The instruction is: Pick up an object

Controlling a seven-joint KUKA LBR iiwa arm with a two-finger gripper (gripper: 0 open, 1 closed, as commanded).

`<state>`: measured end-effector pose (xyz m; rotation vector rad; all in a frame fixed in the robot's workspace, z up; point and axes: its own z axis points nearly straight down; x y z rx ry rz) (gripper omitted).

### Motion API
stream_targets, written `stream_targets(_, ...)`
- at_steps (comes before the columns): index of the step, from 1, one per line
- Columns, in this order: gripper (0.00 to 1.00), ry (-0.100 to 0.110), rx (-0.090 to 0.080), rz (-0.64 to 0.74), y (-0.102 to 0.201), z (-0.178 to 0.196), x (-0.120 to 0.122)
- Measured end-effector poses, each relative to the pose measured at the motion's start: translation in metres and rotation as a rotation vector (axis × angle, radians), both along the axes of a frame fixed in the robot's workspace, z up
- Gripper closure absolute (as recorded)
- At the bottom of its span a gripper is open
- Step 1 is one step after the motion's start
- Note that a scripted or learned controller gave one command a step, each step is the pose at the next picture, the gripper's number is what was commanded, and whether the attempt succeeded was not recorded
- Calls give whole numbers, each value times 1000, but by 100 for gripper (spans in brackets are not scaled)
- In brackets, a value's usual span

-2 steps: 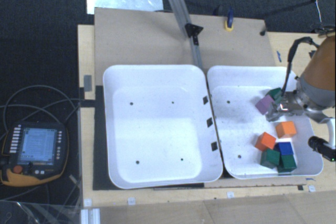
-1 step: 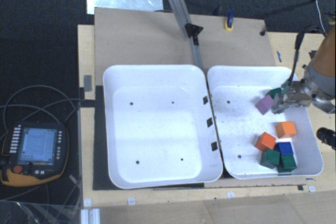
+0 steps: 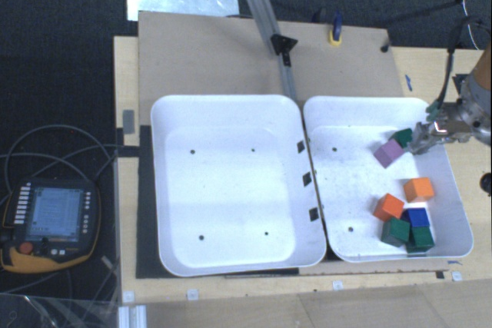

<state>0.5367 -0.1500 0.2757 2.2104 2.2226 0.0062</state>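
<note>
The right bin (image 3: 350,246) holds several small blocks. A purple block (image 3: 388,153) lies near its upper right, with a dark green block (image 3: 402,138) just behind it. My gripper (image 3: 422,140) sits low at the right side of that green block, close to or touching it. Further down lie two orange blocks (image 3: 418,189) (image 3: 388,206), a blue block (image 3: 418,217) and a dark green block (image 3: 397,230), bunched in the lower right corner.
The left bin (image 3: 165,127) stands beside the right one, sharing a middle wall. A slanted metal pole (image 3: 261,0) crosses the bench at the back. A teach pendant (image 3: 50,223) lies on the floor to the left.
</note>
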Motion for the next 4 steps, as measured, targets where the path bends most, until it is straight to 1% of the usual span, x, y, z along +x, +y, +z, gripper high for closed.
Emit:
stream_targets(1, 100, 5, 4, 6, 60, -1, 7)
stream_targets(2, 100, 5, 3, 5, 105, -3, 24)
stream_targets(4, 100, 7, 4, 5, 204, -38, 45)
